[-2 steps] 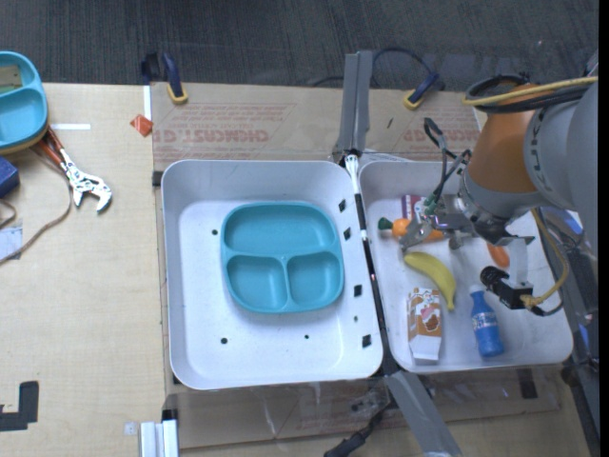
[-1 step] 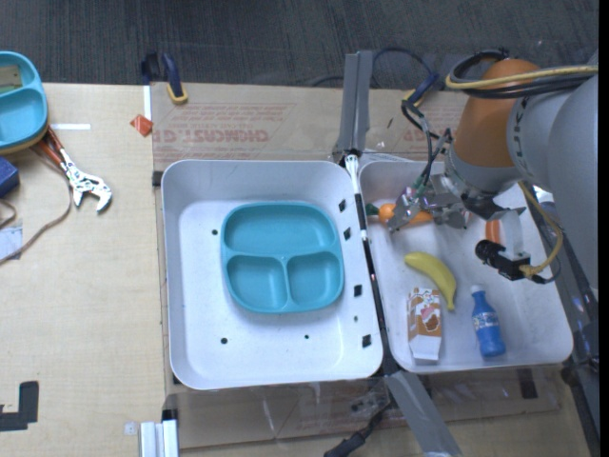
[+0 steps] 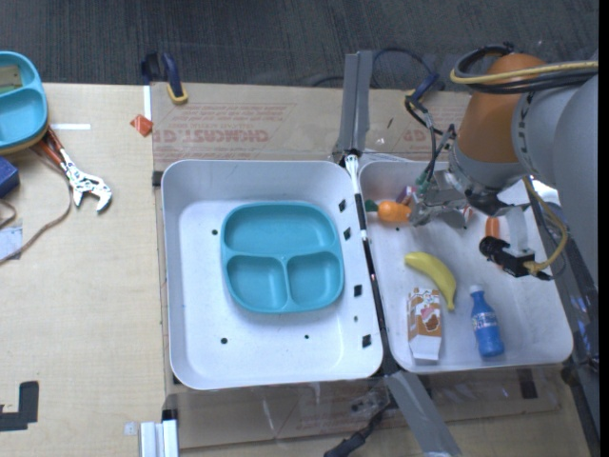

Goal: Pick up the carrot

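Observation:
The carrot [image 3: 392,211] is a short orange piece lying at the back left of the right bin [image 3: 547,350], close to the bin's left wall. My gripper [image 3: 425,208] hangs low over the back of that bin, just to the right of the carrot and very near its end. The wrist and cables hide the tips, so contact with the carrot cannot be judged. The grey arm with its orange band [image 3: 500,122] comes in from the right above the gripper.
In the right bin lie a banana [image 3: 433,276], a small carton [image 3: 425,324] and a blue bottle [image 3: 485,324], all in front of the gripper. The left bin [image 3: 190,350] holds a teal divided tray [image 3: 283,255]. A wrench [image 3: 86,187] lies on the bench at left.

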Robot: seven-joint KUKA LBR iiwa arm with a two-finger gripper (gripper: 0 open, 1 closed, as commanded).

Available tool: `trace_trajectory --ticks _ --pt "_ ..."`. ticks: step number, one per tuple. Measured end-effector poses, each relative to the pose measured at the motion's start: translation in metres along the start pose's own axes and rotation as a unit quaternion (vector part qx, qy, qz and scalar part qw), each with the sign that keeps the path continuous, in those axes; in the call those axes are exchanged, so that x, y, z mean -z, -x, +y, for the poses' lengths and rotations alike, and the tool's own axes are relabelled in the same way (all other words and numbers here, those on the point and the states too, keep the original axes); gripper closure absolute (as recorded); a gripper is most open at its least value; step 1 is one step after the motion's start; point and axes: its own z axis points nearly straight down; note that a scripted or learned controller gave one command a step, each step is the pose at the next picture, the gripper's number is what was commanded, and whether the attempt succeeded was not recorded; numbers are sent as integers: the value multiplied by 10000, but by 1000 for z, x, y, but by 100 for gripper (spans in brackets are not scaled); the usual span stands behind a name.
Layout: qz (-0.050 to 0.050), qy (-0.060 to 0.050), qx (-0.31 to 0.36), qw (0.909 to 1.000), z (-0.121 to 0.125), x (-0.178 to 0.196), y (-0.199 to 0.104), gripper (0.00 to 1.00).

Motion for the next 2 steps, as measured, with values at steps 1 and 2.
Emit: trace_trajectory --ticks 1,2 --pt "0 0 0 10000 0 0 0 0" --pt "17 -55 -523 9986 23 -12 7 0"
